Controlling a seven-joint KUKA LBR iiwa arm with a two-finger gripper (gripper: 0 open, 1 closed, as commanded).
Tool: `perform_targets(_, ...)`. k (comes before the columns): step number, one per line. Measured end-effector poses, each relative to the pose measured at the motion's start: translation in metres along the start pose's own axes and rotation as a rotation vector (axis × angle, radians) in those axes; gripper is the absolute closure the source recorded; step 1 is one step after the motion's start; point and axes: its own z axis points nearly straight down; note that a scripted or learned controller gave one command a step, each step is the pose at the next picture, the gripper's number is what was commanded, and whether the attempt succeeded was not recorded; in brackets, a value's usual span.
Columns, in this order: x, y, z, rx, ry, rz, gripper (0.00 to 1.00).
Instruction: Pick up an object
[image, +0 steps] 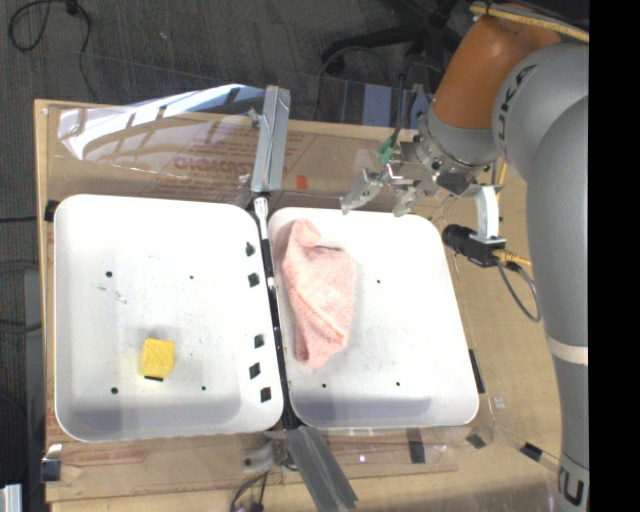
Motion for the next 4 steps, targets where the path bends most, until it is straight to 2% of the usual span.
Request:
perform_targets(1,0.002,-0.027,0.131,0.002,0.001,-0.035,0.00)
perform_targets(2,0.001,0.011,0.159,0.002,0.001,-0.374,0.00)
perform_targets(3,0.002,0.013,0.148,-0.004,-0.003,-0.380,1.00)
perform_targets(4,0.044,0.017,0.025,-0.006,-0.002,-0.474,1.00)
